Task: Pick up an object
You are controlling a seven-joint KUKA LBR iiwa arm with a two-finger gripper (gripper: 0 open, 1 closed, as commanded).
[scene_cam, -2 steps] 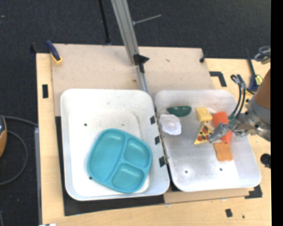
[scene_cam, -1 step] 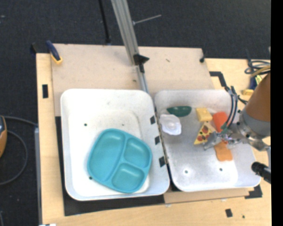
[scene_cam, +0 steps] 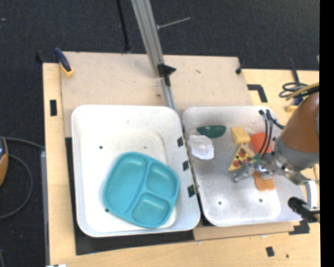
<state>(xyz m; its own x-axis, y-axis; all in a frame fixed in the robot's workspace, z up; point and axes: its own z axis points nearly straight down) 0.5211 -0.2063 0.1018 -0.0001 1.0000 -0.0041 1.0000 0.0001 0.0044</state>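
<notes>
The left bin (scene_cam: 89,127) holds a teal tray (scene_cam: 141,189) with three compartments, lying in its near right part and tilted to the bin's edges. A metal post (scene_cam: 150,38) rises from the far side of the bench (scene_cam: 111,77), ending near the gap between the bins.

In the right bin (scene_cam: 228,210), a white crumpled piece (scene_cam: 201,147) lies by the left wall. Just beyond it is a dark green object (scene_cam: 212,130). To the right sits a yellow block (scene_cam: 240,135), and nearer than that a pizza slice (scene_cam: 241,158), yellow with red spots. An orange ball (scene_cam: 258,141) lies right of the block, partly behind the arm's cables. A small orange piece (scene_cam: 264,183) lies at the arm's near side.

The arm (scene_cam: 303,132) reaches in from the right, its gripper (scene_cam: 246,173) low over the bin floor, just near of the pizza slice. Its grey fingers (scene_cam: 240,176) point left; whether they are open or closed I cannot tell, and nothing is seen between them.
</notes>
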